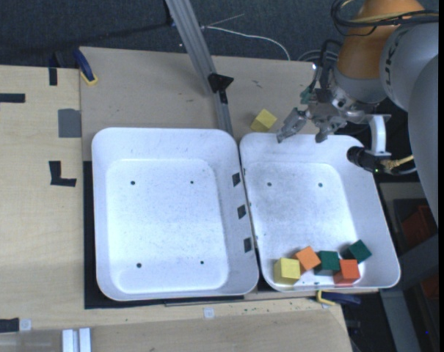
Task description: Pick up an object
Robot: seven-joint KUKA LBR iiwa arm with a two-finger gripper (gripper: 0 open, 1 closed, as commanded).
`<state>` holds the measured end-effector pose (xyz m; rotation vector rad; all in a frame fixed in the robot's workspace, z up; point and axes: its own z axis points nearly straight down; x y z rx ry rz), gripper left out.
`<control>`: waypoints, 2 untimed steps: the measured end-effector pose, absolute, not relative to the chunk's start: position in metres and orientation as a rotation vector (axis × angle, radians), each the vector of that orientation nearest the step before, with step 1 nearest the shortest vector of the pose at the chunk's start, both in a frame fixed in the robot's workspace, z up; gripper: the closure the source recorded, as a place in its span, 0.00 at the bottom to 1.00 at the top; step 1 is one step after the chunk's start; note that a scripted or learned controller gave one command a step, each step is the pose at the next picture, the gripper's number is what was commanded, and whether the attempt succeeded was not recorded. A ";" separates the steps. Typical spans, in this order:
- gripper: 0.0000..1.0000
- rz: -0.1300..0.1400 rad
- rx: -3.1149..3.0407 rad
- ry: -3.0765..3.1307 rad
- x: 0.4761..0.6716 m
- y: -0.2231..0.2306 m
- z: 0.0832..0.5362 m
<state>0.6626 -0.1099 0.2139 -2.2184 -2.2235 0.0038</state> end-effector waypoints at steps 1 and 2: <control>0.00 0.003 -2.208 -2.226 0.623 -0.023 0.190; 0.00 0.003 -2.215 -2.223 0.619 -0.004 0.192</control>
